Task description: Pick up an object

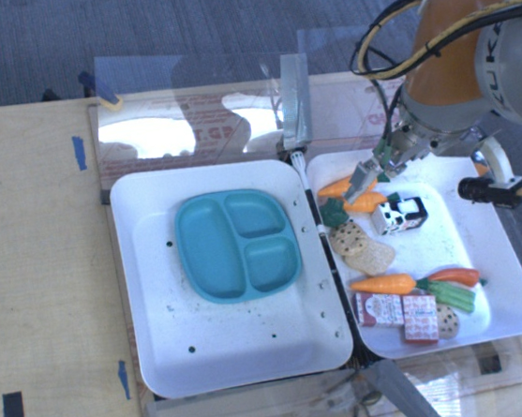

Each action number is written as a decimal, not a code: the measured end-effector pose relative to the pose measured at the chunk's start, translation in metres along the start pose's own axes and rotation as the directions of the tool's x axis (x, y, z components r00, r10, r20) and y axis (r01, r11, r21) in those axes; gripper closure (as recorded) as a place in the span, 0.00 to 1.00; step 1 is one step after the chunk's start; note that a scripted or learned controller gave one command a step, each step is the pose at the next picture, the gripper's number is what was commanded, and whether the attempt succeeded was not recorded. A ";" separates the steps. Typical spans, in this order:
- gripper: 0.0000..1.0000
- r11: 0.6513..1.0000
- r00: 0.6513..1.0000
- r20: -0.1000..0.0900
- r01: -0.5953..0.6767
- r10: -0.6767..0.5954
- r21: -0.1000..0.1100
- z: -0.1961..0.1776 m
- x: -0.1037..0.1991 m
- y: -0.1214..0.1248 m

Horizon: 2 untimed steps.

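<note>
Stock as I read it on my feed.

Tabletop (pixel 37 306): pale wood-tone board, black corner marks at its 9 o'clock edge, blue tape tabs near the left bin's outer side. Beyond the board, at 12 o'clock, grey-blue carpet (pixel 171 16).

Left bin (pixel 157 357): shallow, white, speckled with a few dark dots. Holds one teal tray (pixel 237 243) with three compartments, lying flat about the bin's centre.

Clear panel (pixel 185 127): stands behind both bins at 12 o'clock, glare across it; a grey post (pixel 295 99) rises at the seam between the bins.

Right bin (pixel 503 258): shallow, white, holds the small items.
- Carrot (pixel 348 185) at the bin's 11 o'clock, with a second orange piece just below it.
- Cow (pixel 401 214), black and white, near centre, just beside those at 3 o'clock.
- Cookie (pixel 346 237) and cracker (pixel 371 257), touching, at 9 o'clock.
- Second carrot (pixel 384 284), at 7 o'clock.
- Red-and-green vegetable (pixel 452 285), at 5 o'clock.
- Two small red cartons (pixel 397 314) at 6 o'clock, side by side, another cookie against them.

Arm (pixel 468 45): enters at 2 o'clock, orange band uppermost. Claw (pixel 370 175) sits low over the upper carrot; I cannot tell whether it is released or clenched, nor whether it touches the carrot.
</note>
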State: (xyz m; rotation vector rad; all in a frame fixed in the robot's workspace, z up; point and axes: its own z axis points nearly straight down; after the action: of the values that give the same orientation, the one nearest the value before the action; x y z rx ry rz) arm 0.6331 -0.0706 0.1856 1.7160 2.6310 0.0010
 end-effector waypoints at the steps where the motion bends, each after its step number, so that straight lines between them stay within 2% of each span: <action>1: 0.00 0.997 0.997 0.006 0.072 -0.072 -0.006 0.097 -0.061 -0.012; 2: 1.00 0.997 0.997 -0.003 0.075 -0.075 0.003 0.091 -0.058 -0.013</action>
State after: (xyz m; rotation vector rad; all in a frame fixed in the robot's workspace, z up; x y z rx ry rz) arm 0.6445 -0.1289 0.0950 1.6184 2.6968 -0.0003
